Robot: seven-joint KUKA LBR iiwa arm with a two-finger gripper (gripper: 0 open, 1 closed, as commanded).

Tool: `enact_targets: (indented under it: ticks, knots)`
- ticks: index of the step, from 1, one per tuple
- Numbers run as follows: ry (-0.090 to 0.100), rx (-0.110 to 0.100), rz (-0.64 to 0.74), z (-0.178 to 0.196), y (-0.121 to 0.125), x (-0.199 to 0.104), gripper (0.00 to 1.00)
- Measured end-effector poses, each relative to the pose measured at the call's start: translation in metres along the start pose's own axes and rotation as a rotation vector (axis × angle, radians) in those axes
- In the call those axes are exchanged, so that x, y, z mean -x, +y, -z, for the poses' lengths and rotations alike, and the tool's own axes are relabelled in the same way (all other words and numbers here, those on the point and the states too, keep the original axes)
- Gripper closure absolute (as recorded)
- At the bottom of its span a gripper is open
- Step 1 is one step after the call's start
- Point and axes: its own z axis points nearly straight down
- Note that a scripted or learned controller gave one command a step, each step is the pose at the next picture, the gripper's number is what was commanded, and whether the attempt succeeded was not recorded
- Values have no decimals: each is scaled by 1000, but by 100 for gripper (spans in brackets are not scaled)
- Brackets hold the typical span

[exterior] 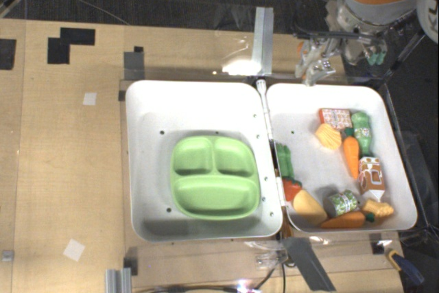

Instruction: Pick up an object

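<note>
1. Toy foods, among them an orange carrot (351,154) and a small can (341,203), lie in the right bin (302,121), near the bench's right edge.
2. The tool (317,65) hangs above that bin's far rim, holding nothing; its opening cannot be told.
3. A green divided plate (215,176) sits in the left bin (147,120).

Two shallow white bins sit side by side — the left bin (140,147) holds one green divided tray (215,176). The right bin (302,120) holds about ten toy food pieces, among them two carrots (351,154) and one small can (342,203) — the tight pile blurs an exact count.
</note>
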Motion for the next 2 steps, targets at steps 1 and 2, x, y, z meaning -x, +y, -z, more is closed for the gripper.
enact_targets:
  ticks: [1, 2]
  knots:
    - [7, 3, 105, -53, -12, -17, 100]
    - [-7, 1, 106, -38, -11, -14, 100]
